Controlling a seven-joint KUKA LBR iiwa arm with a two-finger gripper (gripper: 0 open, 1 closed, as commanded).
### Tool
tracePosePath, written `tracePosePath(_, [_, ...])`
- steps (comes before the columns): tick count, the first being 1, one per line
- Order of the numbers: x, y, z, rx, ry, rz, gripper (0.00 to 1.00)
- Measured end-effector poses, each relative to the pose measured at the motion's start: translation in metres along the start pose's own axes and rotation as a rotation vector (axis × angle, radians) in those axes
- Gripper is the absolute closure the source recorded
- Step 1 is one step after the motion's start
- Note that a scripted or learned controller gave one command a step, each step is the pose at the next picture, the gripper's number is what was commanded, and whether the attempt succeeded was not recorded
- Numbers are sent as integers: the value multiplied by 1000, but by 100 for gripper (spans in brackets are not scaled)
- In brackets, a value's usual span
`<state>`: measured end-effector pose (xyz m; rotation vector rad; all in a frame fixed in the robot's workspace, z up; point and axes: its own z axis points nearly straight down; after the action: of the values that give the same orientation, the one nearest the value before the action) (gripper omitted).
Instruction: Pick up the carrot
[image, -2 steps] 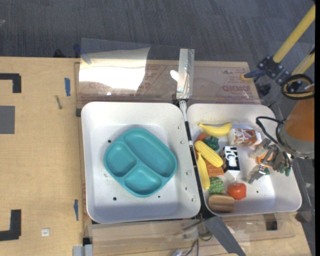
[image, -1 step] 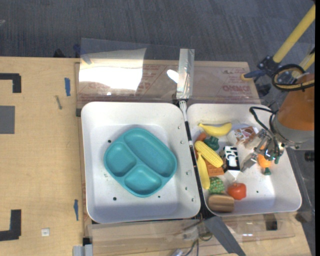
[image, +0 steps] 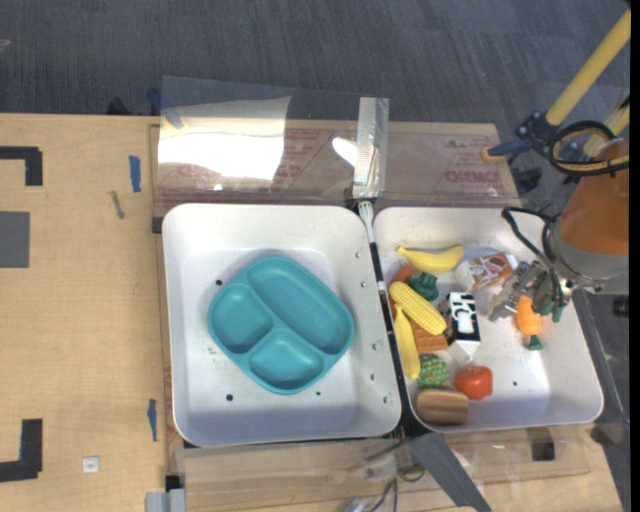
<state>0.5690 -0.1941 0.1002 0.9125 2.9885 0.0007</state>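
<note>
in the camera view we look down on the two white bins, and our gripper (image: 535, 290) sits low over the right bin (image: 570, 395), toward its far right side, with the grey arm and its orange band (image: 600, 215) rising behind it to the right. the carrot (image: 528, 320), a small orange piece with a green tip, lies right at the jaws, just below and slightly toward us from them; it looks to be touching or almost touching the tips, but we cannot tell whether it sits between them or merely beside them. how far the jaws are parted we cannot tell either, since the metal parts there blur together. off to the left of the jaws lie the other toys: a banana (image: 432, 258), a corn cob (image: 418, 307), a black and white box (image: 462, 315), a tomato (image: 474, 381) and a bun (image: 442, 405), all well clear of the jaws. farther left still, the left bin (image: 190, 400) holds a teal divided plate (image: 281, 322). we judge the task to be at the reach-and-grasp stage: the approach looks done, while a secure grip and the lift out of the bin are left, and nothing here shows the carrot raised off the bin floor.
</note>
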Motion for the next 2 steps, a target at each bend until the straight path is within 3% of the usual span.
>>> tracePosePath(1, [39, 40, -73, -2, 3, 63, 100])
tracePosePath(2, [39, 38, -80, 0, 3, 65, 100])
